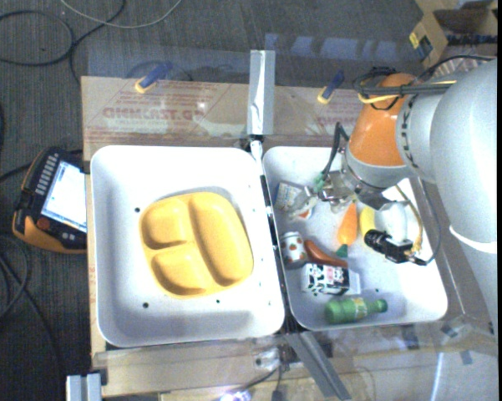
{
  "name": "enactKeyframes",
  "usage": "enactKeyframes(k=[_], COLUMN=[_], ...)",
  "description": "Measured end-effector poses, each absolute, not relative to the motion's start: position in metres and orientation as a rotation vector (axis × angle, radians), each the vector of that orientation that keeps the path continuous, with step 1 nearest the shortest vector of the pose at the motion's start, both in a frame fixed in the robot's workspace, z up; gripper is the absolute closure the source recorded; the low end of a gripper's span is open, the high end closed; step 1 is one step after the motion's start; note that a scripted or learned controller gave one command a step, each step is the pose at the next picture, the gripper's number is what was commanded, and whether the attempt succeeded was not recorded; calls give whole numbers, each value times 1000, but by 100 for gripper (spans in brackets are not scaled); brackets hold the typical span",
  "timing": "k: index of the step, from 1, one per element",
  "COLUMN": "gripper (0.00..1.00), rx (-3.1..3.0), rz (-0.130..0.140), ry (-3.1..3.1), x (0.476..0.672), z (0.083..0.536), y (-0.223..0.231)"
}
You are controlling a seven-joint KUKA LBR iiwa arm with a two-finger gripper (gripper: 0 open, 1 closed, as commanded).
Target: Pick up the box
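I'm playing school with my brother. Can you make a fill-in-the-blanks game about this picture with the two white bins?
1. The yellow tray lies in the ______ bin.
2. The green bottle lies in the ______ bin.
3. The box has black and white spots like a ______.
4. The arm has a band coloured ______.

Missing words: left, right, cow, orange
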State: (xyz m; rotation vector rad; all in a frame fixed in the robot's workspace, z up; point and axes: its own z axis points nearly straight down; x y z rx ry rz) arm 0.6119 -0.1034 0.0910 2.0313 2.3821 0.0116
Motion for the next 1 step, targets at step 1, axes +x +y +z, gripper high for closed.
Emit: enactKeyframes(k=[1], gripper=[0], rx=[2045], rz=[9], ry=[2372], x=[634], z=[91], y=[-100])
